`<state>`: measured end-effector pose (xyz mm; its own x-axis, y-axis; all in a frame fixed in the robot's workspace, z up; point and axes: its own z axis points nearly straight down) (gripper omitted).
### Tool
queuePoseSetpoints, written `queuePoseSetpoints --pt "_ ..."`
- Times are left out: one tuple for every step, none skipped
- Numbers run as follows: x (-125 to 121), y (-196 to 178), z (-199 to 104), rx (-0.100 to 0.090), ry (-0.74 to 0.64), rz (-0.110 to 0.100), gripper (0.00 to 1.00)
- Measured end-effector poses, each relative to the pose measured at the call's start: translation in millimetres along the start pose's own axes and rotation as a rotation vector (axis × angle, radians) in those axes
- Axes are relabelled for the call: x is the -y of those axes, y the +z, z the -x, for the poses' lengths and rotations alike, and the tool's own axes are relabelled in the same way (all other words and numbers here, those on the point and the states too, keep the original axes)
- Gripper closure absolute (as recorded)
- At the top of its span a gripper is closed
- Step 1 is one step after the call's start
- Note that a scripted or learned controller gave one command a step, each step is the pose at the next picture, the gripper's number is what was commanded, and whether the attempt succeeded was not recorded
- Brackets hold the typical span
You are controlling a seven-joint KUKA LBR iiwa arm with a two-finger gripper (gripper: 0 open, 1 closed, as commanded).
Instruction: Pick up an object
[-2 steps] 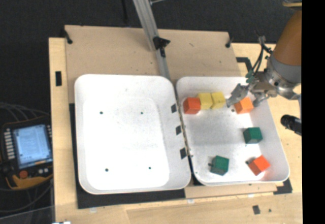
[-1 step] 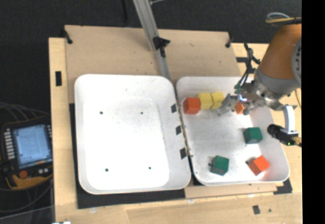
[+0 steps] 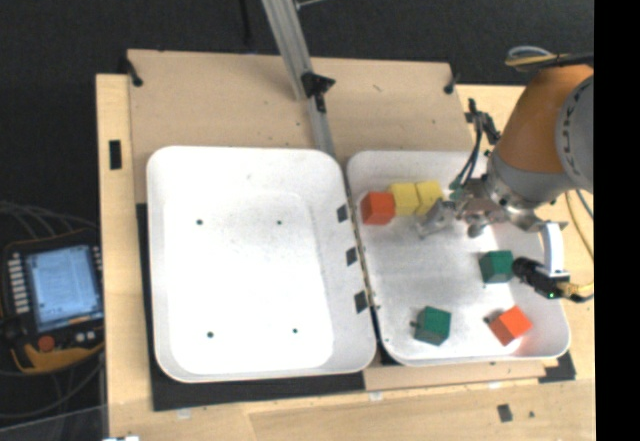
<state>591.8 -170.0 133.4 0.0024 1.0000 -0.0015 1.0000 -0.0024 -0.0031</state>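
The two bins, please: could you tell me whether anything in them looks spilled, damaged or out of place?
Nothing stands out. The right bin holds loose blocks: orange, yellow, two green, another orange. None has spilled out.

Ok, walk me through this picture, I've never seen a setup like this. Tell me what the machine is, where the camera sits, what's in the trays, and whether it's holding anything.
One camera looks down at a slant on a wooden bench that carries two shallow white trays. The grey and orange shape at the right is a robot arm, reaching in over the right tray. Its pincer hangs low near the far side of that tray, close to two yellow blocks and an orange block. Nearer the camera lie two green blocks and another orange block. The picture is too coarse to tell whether the pincer grips anything. The left tray shows just a few dark specks.
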Motion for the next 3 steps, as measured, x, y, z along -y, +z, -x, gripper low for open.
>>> queuePoseSetpoints --pt "-1.8 -14.0 0.9 0.000 0.005 0.009 1.00" --pt "-7.1 -75.1 10.0 0.001 0.002 0.011 1.00" --pt "-7.8 -94.9 11.5 0.000 -0.002 0.007 1.00"
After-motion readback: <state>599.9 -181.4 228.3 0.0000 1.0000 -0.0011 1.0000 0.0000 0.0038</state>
